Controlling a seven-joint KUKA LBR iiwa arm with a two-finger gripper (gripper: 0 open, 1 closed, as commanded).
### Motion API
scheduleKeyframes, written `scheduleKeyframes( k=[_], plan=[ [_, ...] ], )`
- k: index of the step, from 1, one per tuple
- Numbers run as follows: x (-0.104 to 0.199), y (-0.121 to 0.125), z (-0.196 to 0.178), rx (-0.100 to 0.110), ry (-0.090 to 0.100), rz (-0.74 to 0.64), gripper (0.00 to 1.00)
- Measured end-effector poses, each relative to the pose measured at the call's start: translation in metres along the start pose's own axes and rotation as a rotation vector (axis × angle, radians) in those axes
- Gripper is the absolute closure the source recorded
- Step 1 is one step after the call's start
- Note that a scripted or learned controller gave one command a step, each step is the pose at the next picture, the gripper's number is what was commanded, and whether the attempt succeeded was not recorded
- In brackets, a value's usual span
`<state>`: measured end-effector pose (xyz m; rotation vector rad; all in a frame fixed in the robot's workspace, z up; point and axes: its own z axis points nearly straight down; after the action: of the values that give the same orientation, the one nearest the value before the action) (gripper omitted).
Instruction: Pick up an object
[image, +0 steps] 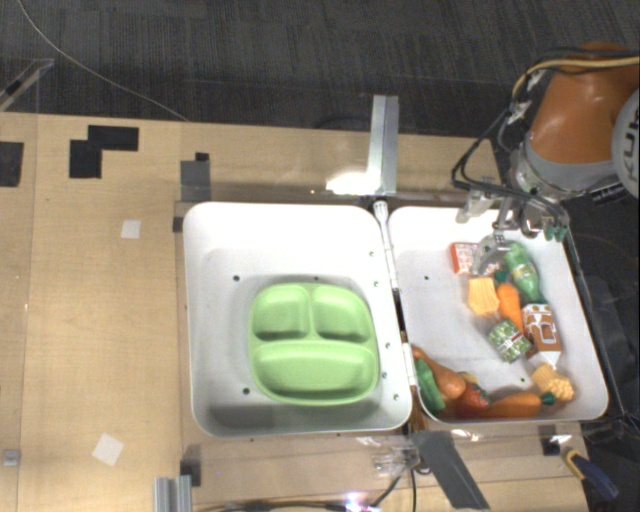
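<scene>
The gripper (497, 243) hangs at twelve o'clock in the right bin (430, 300), over toy food (510, 330); its jaw state I cannot tell. No label is readable.

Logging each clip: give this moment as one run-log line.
hand: low over right bin's far end, above toy food pile | grasp: unclear | left bin: green tray

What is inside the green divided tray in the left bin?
The green tray shows three compartments, and I see nothing in them. It lies on the floor of the left bin; whatever is under the tray is covered.
</scene>
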<state>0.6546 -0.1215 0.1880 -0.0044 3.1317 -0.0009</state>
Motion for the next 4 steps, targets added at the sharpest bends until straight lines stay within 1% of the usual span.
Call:
scheduleKeyframes(
  k=[1, 2, 3, 4],
  plan=[
    [0.030, -0.025, 0.085, 0.002, -0.011, -0.020, 0.00],
    [0.098, -0.003, 0.097, 0.001, -0.005, 0.015, 0.00],
    [0.138, -0.029, 0.096, 0.003, -0.010, -0.130, 0.00],
    [0.079, -0.033, 0.098, 0.002, -0.006, -0.217, 0.00]
  ],
)
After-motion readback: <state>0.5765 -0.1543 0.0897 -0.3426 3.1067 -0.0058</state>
